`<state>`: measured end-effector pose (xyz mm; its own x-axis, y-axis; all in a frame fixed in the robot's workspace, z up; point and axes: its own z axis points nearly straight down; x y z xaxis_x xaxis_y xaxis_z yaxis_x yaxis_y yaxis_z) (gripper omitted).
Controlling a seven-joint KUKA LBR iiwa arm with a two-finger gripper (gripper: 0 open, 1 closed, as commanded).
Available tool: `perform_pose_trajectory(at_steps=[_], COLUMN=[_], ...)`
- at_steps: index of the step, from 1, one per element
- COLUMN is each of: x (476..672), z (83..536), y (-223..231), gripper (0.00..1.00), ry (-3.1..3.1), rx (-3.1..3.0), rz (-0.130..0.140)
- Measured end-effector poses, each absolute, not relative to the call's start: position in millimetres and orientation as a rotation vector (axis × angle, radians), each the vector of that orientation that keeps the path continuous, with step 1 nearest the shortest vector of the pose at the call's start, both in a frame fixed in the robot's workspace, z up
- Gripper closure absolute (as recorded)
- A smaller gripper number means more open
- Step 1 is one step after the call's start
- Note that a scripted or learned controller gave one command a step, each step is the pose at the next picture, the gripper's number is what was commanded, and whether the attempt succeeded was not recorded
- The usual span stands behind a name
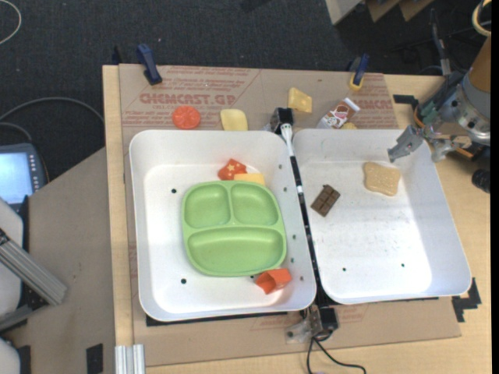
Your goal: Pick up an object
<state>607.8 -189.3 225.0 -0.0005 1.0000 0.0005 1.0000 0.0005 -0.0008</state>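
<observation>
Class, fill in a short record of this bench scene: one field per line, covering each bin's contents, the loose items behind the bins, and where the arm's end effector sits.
left bin: green divided plate, orange block at the plate's near edge, red piece and yellow piece at its far edge
right bin: tan biscuit, brown chocolate piece
behind the bins: red disc, two yellow pieces, small wrapper, blue clamps
end effector: over the right bin's far right corner, beside the biscuit, holding nothing visible
</observation>
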Motion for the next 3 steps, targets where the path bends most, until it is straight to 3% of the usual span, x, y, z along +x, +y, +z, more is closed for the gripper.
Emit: perform_pose_trajectory(at_steps=[1,2,3], x=[643.1,626.2,667.7], z=[105.7,90.8,86.2], y=[-209.8,-150.9,-207.4], gripper=[0.0,0.0,0.0], ry=[-2.216,-2.222,-2.218], rx=[-2.215,-2.212,-2.22], rz=[0.008,0.001,-0.003])
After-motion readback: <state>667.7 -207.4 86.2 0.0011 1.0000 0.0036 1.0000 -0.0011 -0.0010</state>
